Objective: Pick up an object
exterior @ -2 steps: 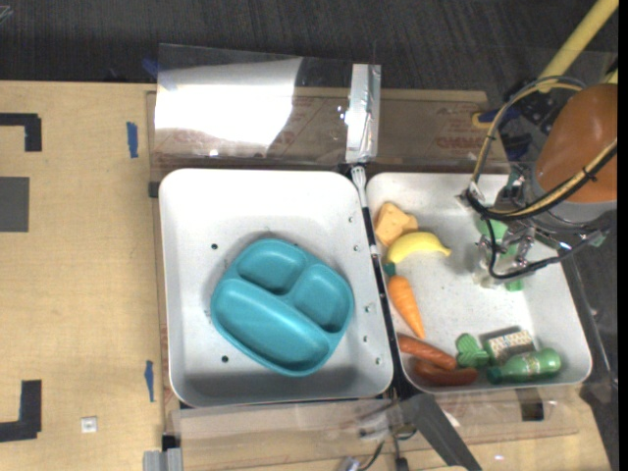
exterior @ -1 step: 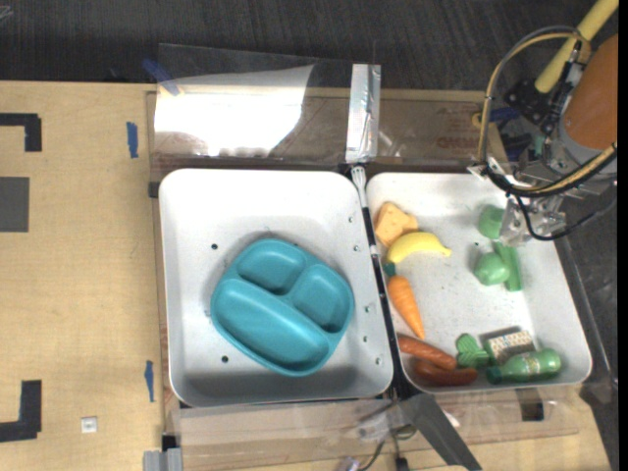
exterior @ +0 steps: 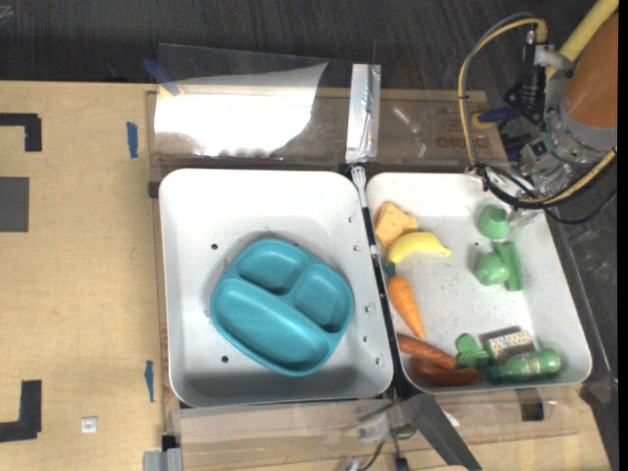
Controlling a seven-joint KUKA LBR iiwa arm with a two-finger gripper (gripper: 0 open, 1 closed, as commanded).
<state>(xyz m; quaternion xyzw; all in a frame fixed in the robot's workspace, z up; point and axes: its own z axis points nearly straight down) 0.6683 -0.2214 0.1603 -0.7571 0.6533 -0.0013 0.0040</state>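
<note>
Tabletop [exterior: 69, 292]: a pale wooden surface is seen, with black corner marks and blue tape strips toward 9 o'clock; two shallow white bins are carried side by side.
Left bin [exterior: 186, 214]: placed at the centre of the view; a teal divided tray [exterior: 283, 304] is held in it, lying flat and turned at a slant.
Right bin [exterior: 564, 292]: set at 3 o'clock of the left bin, their rims touching; all the small toys are gathered here.
Arm [exterior: 594, 86]: seen at 2 o'clock, with the orange band and a loop of yellow and black cable; it is positioned over the right bin's far corner.
Hand [exterior: 520, 199]: located just above a green piece [exterior: 494, 224]; how far it is open cannot be told, and nothing is seen held in it.
Green bottle [exterior: 525, 364]: laid on its side at 5 o'clock in the right bin.
Carrot [exterior: 406, 305]: laid near the bin's left wall, with a red piece [exterior: 428, 351] just beyond at 6 o'clock.
Banana [exterior: 419, 247]: touching a yellow-orange piece [exterior: 393, 224] at its 11 o'clock.
Second green piece [exterior: 498, 266]: set near the first, at its 6 o'clock.
</note>
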